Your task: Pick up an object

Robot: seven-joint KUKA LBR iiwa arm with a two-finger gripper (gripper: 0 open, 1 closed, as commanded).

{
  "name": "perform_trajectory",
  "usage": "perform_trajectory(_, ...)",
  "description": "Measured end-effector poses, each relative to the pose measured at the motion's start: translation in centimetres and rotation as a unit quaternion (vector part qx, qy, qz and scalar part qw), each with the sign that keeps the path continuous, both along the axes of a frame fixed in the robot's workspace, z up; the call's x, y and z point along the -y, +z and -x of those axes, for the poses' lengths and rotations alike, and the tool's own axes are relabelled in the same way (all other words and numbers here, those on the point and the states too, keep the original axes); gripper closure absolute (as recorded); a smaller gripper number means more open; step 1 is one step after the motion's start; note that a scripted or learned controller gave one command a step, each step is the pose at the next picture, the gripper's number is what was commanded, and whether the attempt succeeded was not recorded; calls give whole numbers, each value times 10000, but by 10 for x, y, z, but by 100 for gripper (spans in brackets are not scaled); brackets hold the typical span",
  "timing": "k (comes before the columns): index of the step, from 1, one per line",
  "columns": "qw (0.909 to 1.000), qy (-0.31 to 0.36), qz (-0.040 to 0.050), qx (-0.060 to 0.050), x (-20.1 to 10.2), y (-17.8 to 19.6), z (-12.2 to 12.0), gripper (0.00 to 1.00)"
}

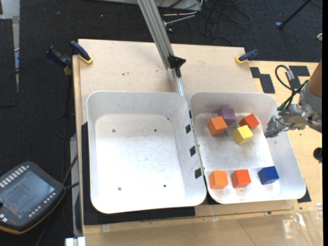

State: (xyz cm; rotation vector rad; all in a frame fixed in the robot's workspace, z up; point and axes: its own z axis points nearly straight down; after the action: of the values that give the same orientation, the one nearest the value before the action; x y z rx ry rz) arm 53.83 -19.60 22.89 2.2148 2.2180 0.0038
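The right bin [287, 152] holds several small cubes. In its far half sit an orange cube [217, 125], a purple cube [228, 114], a red-orange cube [249, 121] and a yellow cube [243, 134]. Along its near side lie an orange cube [219, 179], a red cube [241, 178] and a blue cube [268, 175]. My gripper [271, 128] hangs at the bin's right side, just right of the red-orange and yellow cubes, with nothing seen in it.
The left bin [97, 137] stands beside the right one. A metal pole [156, 27] slants over the bench toward the bins' divide. Clamps [81, 53] mark the bench's far corners. A teach pendant [25, 196] lies at lower left.
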Motion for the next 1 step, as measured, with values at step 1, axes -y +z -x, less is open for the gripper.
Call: perform_trajectory(1,10000,7,1,4,0,54,-2,100)
